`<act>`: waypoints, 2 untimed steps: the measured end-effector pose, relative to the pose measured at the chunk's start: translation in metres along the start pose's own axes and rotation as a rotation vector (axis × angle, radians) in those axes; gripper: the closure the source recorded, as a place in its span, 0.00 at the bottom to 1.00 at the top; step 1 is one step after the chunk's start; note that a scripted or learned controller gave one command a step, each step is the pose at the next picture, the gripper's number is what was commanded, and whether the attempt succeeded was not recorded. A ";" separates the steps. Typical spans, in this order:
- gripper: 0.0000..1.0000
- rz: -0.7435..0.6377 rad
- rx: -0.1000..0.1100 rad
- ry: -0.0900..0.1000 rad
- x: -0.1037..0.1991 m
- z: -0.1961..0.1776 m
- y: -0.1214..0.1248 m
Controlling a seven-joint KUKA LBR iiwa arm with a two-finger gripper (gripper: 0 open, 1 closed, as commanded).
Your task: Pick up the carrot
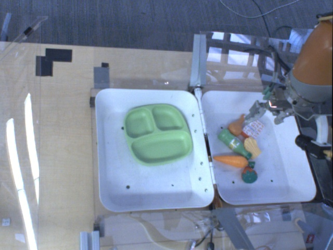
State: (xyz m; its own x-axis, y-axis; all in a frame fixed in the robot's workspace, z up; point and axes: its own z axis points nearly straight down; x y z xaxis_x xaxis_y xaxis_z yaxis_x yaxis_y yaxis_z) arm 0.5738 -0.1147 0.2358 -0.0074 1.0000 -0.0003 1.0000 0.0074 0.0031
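I am watching the arm [317, 61] reaching in from the right, its orange band sitting above the grey wrist at the far right corner of the right bin [291, 191]. The hand [270, 108] is hanging over that bin's upper part, above the pile of toys, and I am seeing two pale fingers [256, 109] splaying out from it, apart, with nothing between them.

A white packet with red print [254, 127] is lying in the pile just under the hand; I cannot read its writing.

The carrot [231, 161] is lying on its side in the right bin, below the packet and near the bin's left wall. It is orange, tapering to a point toward the left bin [109, 155], with its thick end touching a dark teal round piece [250, 176]. A green bottle [231, 140] is lying just above the carrot, a yellow piece [253, 147] beside it.

In the left bin a green divided plate [157, 133] is resting, well apart from the carrot. Both bins are sitting on the wooden tabletop [52, 139].
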 end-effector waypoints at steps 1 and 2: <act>0.00 0.142 -0.002 0.000 -0.040 0.143 -0.036; 1.00 0.139 -0.006 0.000 -0.039 0.133 -0.033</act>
State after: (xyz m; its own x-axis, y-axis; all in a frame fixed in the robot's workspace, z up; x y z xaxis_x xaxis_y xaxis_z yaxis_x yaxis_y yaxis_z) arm 0.5410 -0.1544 0.1031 0.1307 0.9914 0.0005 0.9914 -0.1307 0.0096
